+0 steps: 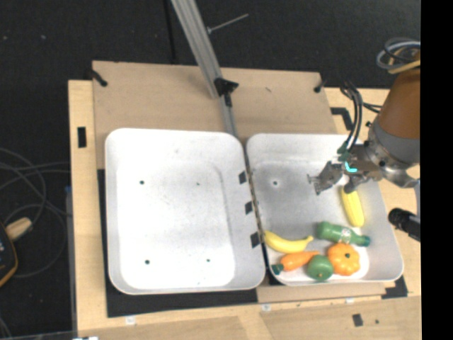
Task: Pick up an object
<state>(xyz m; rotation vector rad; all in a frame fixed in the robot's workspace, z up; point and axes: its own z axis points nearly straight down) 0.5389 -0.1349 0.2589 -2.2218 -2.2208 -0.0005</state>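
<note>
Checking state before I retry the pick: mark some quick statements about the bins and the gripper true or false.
1. All the toy food lies in the right bin. True.
2. The gripper hangs over the left bin. False: it is over the right bin, near its upper part.
3. The banana lies beside the carrot. True.
4. The pumpkin sits in the far corner of its bin. False: it sits at the near edge.
5. The corn cob lies just below the gripper in the view. True.
</note>
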